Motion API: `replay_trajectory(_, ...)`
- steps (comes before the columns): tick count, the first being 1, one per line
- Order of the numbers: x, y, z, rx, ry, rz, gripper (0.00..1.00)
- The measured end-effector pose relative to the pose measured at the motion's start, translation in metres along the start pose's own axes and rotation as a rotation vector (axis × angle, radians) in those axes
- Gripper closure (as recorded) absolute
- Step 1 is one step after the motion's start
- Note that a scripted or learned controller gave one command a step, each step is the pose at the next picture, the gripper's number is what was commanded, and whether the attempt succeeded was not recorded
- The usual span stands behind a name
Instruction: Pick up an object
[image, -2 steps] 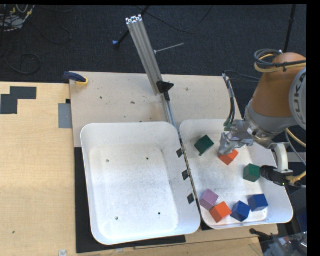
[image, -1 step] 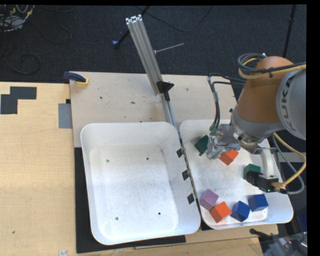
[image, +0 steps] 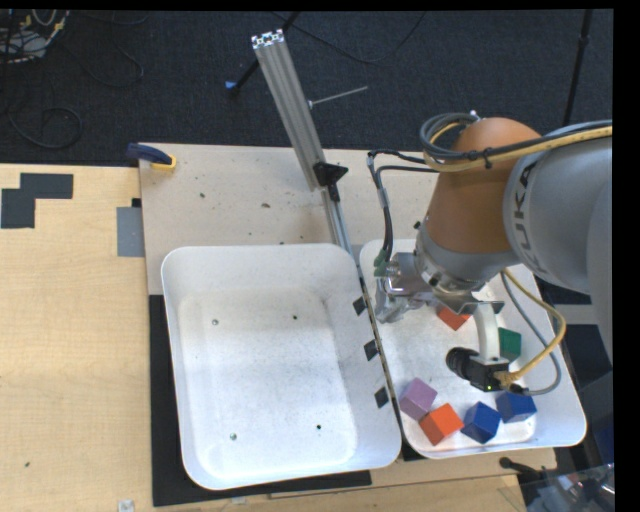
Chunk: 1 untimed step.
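My gripper hangs low over the left part of the right bin, close to the wall shared with the left bin. The arm's grey and orange wrist covers much of the bin's far half. A red block lies just right of the gripper, partly under the wrist. A green block sits further right. Near the bin's front edge lie a purple block, an orange block and two blue blocks. I see nothing held at the gripper.
The left bin stands beside the right one. A slanted aluminium bar rises behind the bins. A black part with a yellow cable hangs from the arm over the right bin. A blue-handled clamp lies at the bench's back left.
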<state>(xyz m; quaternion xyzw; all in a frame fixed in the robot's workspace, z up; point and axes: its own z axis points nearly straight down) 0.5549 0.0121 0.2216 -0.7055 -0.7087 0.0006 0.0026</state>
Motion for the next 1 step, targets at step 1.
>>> replay_trajectory(1,0.0628,-0.0103,-0.0022,0.001,0.000,-0.002,1.00)
